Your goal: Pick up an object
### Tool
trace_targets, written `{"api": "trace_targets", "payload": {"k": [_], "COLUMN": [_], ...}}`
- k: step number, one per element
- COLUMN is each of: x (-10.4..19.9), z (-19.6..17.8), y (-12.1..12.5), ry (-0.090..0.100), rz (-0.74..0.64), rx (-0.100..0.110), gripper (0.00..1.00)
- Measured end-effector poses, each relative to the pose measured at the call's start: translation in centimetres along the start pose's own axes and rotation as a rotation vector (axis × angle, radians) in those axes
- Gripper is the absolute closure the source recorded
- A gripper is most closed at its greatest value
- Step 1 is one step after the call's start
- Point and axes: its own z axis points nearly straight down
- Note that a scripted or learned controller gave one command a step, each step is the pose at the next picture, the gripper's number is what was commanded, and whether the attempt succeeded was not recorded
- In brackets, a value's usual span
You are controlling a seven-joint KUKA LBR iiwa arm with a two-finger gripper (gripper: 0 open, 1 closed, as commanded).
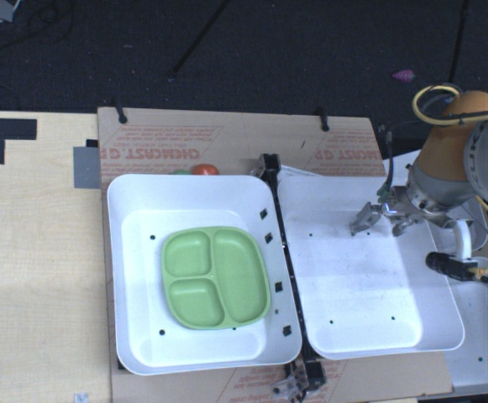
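Surface (34, 250) of pale wood spans the lower part of the camera view, with a brown cardboard sheet (227, 145) laid over it under the two bins. Dark floor with cables lies toward twelve o'clock.

The left bin (134, 225), white and shallow, sits left of centre. The right bin (369, 309) touches it along a black clipped seam running from twelve to six o'clock through the middle of the view.

The arm (453, 158) enters at three o'clock, grey with an orange band at its top, leaning over the right bin's three o'clock rim.

A green divided plate (216, 277) with three compartments lies flat in the middle of the left bin, nearer its six o'clock side, well apart from the arm.

The jaws (380, 218) hang over the right bin's two o'clock area, pointing toward nine o'clock; their metal tips look spread with nothing between them.

A small red round object (204, 170) rests on the cardboard just outside the left bin's twelve o'clock rim, half hidden by it. A tiny green bit (180, 172) shows just beside it at nine o'clock.
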Motion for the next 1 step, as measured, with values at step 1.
{"api": "trace_targets", "payload": {"k": [1], "x": [0.13], "z": [2.63], "y": [-0.01], "ry": [0.000], "rz": [-0.001], "rx": [-0.001], "gripper": [0.00]}}
